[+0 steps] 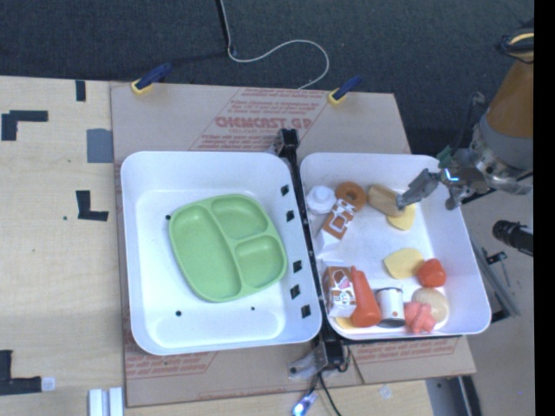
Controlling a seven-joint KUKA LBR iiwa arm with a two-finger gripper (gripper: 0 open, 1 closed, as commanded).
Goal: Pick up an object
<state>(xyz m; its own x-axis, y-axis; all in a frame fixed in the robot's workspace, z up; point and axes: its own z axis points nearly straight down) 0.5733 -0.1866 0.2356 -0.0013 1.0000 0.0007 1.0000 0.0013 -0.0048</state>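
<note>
Objects for the pick all sit in the right bin (468,258), none lifted yet, so the task looks barely begun: approach underway at most, grasp + lift both left to do. Nearest the camera, along the bin's front edge: a red bottle (364,303) lying beside a printed carton (341,288), a small silver can (390,304) w/ dark end, a pink toy (420,319) and a pale round piece (434,302) packed close together, some touching. Just behind them, a red tomato-like ball (432,273) next to a yellow wedge (403,263). Mid-bin, near the divider: an orange-and-white box (338,222), a white cap-shaped thing (320,199), a brown ring (350,192). Further back, a tan bread-like lump (382,199) w/ a yellow chip (401,221) beside it. Gripper (431,191) hangs over the bin's far right area, one finger reaching toward the tan lump and the chip; whether it touches either, can't tell from this slant. Fingers look spread apart, nothing seen between them. Likely target, judging by position, is the tan lump or the chip: both small, smooth, low, so prob. easy to slip. Left bin (139,232) has a green tray (228,246), not involved. Beyond the bins, cardboard (260,124) w/ red print, clamps, a cable on dark floor.
</note>
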